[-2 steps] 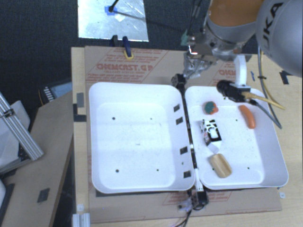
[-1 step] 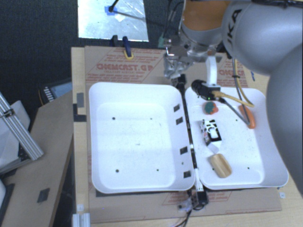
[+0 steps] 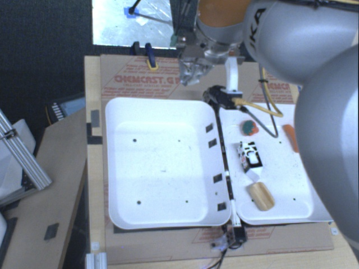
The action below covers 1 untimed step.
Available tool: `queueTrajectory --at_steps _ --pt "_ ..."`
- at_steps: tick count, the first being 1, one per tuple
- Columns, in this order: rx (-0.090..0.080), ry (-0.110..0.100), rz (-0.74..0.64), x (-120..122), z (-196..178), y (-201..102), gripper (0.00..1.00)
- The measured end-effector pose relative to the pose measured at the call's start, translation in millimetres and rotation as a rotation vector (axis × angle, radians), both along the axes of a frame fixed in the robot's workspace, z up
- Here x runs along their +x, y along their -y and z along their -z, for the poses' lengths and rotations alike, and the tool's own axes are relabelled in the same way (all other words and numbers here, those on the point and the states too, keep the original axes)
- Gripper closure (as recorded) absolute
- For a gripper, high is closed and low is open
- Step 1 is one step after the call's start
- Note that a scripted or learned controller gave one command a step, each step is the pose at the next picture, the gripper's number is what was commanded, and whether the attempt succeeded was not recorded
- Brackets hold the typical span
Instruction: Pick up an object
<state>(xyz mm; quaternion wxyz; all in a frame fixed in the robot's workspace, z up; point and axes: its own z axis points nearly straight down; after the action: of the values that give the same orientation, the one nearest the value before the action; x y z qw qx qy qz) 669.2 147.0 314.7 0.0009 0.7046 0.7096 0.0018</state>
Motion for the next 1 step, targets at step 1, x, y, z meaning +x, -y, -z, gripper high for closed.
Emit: queueTrajectory --at_steps 1 --pt "0.002 0.001 -0.002 -1.0 -18.6 -66.0 1.00"
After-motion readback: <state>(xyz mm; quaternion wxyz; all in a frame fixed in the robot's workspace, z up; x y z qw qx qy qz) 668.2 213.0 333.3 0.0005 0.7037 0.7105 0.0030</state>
